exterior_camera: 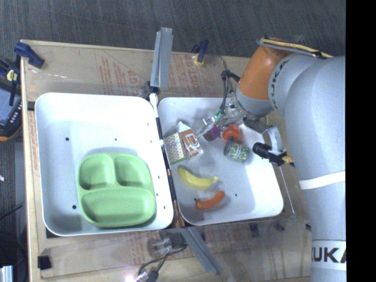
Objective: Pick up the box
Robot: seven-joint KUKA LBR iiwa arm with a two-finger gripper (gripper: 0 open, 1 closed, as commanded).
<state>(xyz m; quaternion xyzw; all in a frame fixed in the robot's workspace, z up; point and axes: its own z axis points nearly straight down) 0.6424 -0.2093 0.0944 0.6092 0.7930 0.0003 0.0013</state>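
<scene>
The box [183,145] is a small carton printed in white, green and orange. It lies tilted in the right bin [264,201], against that bin's left wall. My gripper [215,122] hangs low over the back middle of the right bin, up and to the right of the box and apart from it. A small purple thing [212,133] lies right beneath the gripper's tip. The grey arm with its orange band [258,75] reaches in from the right.
The right bin also holds a red-orange thing [232,132], a green patterned thing [237,151], a banana [197,179] and a sausage [210,200]. A green divided tray [116,190] sits in the left bin [59,122]. Clamps stand on the bench's back edge.
</scene>
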